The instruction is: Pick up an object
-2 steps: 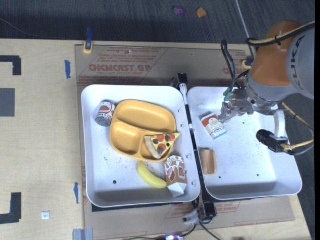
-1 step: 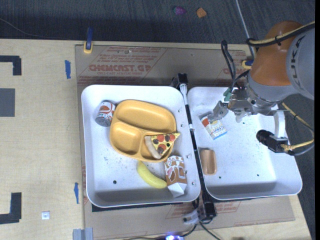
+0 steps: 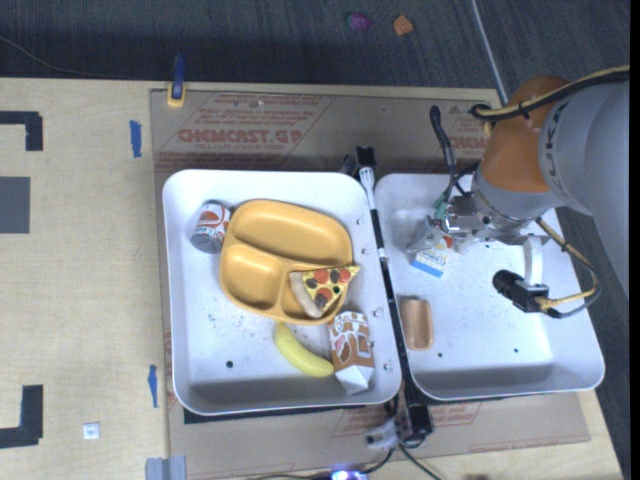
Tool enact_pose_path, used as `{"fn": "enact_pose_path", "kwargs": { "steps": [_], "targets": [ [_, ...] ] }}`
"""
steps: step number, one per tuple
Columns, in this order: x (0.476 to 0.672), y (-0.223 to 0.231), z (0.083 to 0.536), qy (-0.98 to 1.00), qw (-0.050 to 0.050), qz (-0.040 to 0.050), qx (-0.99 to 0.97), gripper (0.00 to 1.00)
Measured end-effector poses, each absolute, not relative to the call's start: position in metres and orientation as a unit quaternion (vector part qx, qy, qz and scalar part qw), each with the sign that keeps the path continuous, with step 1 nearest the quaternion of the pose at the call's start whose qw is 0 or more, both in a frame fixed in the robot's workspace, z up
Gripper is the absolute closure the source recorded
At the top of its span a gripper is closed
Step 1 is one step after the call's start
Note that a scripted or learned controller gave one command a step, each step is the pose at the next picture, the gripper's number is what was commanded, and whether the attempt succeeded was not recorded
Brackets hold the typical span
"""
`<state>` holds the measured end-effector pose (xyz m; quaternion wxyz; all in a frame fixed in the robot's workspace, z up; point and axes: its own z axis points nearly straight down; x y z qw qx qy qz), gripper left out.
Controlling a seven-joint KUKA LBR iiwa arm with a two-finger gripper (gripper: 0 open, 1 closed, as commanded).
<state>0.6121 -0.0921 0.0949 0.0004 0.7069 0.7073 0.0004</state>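
Looking down on the two bins, I see my hand (image 3: 447, 230) low over the right bin (image 3: 560, 368), near its far-left corner; whether it is released or clenched I cannot tell, and nothing shows in its grasp. A small blue-and-white packet (image 3: 431, 260) lies just beside the hand, toward the near edge of the bin; I judge it the closest pick. A brown hot-dog piece (image 3: 416, 323) lies farther toward the near edge, against the bin's left wall, its long axis running far to near. The arm (image 3: 570, 148) reaches in from the right, wrist bent down. The left bin (image 3: 185, 368) holds a yellow dish (image 3: 275, 248), pizza slice (image 3: 322, 286), banana (image 3: 302, 354), carton (image 3: 351, 348) and can (image 3: 210, 226).
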Motion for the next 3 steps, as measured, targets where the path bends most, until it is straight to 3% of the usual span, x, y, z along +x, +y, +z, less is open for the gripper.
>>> {"fn": "enact_pose_path", "kwargs": {
  "steps": [1,2,3],
  "targets": [
    [0.612,-0.092,0.105,0.707,0.001,0.0008,0.707,1.00],
    [0.584,-0.038,0.185,0.707,0.001,0.0007,0.707,1.00],
    [0.534,0.025,0.184,0.707,-0.001,-0.0004,0.707,1.00]
  ]
}}
